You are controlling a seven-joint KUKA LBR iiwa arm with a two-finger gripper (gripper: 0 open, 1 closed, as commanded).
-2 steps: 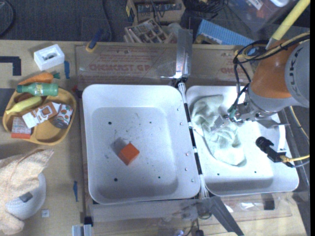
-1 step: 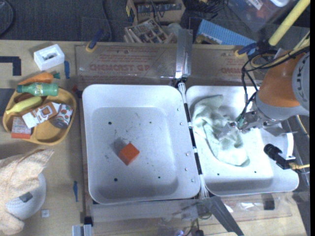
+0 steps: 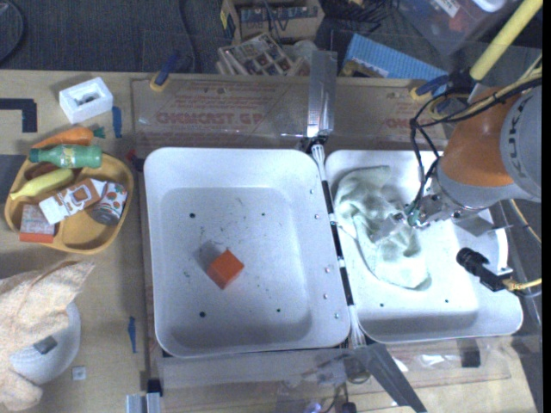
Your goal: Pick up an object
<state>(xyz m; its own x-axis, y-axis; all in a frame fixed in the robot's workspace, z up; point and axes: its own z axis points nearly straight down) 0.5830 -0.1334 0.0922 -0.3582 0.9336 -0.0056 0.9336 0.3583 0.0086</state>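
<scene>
An orange block lies in the left bin, a little left of its middle. A crumpled pale green-white cloth is spread over the left half of the right bin. My gripper is low in the right bin, down on the cloth near its middle, with the arm and its orange band reaching in from the right. The cloth's folds and the wrist hide the fingertips.
A yellow bowl of toy food and packets sits left of the bins, with a peach cloth below it. A white box lies at the back left. Black cables loop above the right bin.
</scene>
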